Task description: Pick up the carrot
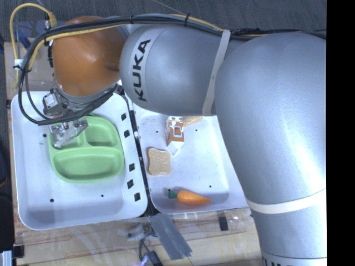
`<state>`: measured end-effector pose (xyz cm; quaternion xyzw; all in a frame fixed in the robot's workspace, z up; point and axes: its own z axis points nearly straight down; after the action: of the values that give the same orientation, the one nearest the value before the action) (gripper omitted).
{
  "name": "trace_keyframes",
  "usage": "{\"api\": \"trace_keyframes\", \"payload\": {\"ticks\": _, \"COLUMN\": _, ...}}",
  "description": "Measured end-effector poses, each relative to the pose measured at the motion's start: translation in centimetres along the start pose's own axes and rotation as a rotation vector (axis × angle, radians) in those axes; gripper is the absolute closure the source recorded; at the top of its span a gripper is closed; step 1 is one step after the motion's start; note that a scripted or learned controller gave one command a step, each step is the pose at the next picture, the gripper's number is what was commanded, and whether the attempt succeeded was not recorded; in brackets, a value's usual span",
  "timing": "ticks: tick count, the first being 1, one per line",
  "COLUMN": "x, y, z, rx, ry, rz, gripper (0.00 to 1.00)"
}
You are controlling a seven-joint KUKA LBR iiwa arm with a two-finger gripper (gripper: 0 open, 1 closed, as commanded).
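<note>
1. Task status: not started as far as the view shows. The carrot lies flat in the right bin, at the lower centre of the frame, close to that bin's bottom edge, its green top pointing left. Nothing touches it.
2. Other contents of the right bin: a slice of bread just above and left of the carrot, and a small orange-and-white carton above the bread. Both sit apart from the carrot.
3. Pincer position: the pincer hangs in the left bin, at the upper left of the frame, over the upper left compartment of the green divided plate. It is well apart from the carrot, with the divider between the bins lying between them.
4. Pincer state: the metal tips are seen from above and overlap the plate; I cannot tell how far they are spread. No object is visible between them.
5. Remaining work, as a judgement: travel across to the right bin, descend over the carrot, close, and lift.
</note>
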<state>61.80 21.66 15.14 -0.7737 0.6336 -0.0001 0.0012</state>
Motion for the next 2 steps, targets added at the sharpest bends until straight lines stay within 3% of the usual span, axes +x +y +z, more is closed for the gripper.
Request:
{"api": "trace_keyframes", "payload": {"ticks": 1, "x": -0.7, "y": 1.7, "z": 0.0, "rx": -0.006, "ry": -0.002, "rz": -0.496, "gripper": 1.0}}
{"api": "trace_keyframes", "payload": {"ticks": 2, "x": 0.0, "y": 4.6, "z": -1.9, "rx": -0.006, "ry": -0.003, "rz": -1.091, "gripper": 1.0}}
